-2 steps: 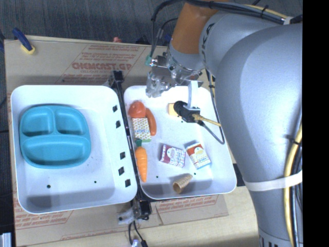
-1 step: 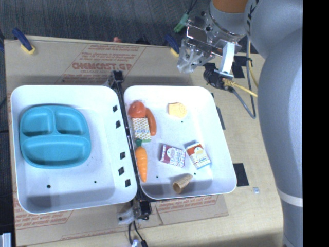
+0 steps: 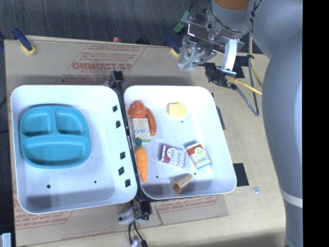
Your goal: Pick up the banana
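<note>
My gripper (image 3: 188,62) hangs above the bench just beyond the far rim of the right bin (image 3: 218,138). It is open with nothing between its fingers. Below it, the bin holds a small yellow piece (image 3: 177,109) near the back. A red sausage-like piece (image 3: 138,108) and a small carton (image 3: 142,128) lie at the left wall. An orange carrot (image 3: 141,162) lies further forward. None of these items touches the gripper.
Two more small cartons (image 3: 172,156) (image 3: 198,155) and a waffle cone (image 3: 181,182) lie at the front of the right bin. The left bin (image 3: 103,184) carries a blue divided tray (image 3: 54,136). Cables and a yellow hose (image 3: 245,88) run beside the wrist.
</note>
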You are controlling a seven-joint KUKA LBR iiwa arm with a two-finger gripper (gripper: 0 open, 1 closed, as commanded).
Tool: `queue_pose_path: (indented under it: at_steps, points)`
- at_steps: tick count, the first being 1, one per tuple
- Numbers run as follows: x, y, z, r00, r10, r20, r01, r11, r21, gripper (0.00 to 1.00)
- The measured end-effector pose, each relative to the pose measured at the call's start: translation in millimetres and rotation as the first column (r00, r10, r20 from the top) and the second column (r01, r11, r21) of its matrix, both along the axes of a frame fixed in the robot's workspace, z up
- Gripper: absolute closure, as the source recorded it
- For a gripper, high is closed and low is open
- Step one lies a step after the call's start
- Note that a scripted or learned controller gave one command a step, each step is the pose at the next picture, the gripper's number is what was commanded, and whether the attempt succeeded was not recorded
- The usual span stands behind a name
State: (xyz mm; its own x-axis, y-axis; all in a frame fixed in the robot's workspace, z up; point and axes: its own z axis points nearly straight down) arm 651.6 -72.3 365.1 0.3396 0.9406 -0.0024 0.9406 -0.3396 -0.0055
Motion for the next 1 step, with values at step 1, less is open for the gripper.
queue_pose_path:
  at_steps: [1]
  points:
    - [0.2,1.1,9.8,1.0,0.009,-0.003,-0.009,1.0,0.0,1.0]
